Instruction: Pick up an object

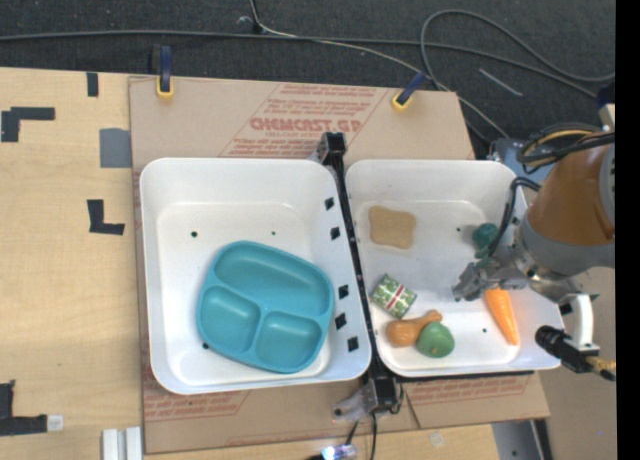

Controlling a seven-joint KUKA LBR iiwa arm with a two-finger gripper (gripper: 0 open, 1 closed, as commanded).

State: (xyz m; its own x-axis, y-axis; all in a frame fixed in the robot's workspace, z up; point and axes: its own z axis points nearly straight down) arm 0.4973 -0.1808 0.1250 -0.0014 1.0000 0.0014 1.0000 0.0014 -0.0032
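Claw (478,283), state indeterminate, sits low in the right bin (440,173) just left of the carrot (502,314) at its near right; likely light, rigid, smooth plastic, best gripped across its thick upper end.

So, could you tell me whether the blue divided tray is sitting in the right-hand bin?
No, the blue divided tray lies in the left bin, while the right bin holds the small food items.

Teal object (484,237) half behind arm (565,210)
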